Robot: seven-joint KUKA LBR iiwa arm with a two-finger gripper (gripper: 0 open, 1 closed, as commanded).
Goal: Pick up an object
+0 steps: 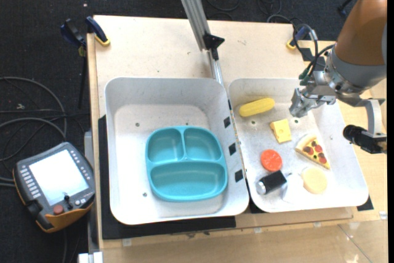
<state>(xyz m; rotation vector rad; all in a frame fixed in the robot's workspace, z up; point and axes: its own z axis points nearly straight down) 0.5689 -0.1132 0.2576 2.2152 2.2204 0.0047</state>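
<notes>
Toy food [282,131] in white bin [354,191]

arm [367,34]: cut by right edge | tool [300,106] fingers: unclear

A teal divided plastic tray [184,163] is seen in the left white bin [123,132]. Toy foods are scattered in the right white bin [351,191], with the gripper [300,105] above its far side.
</notes>
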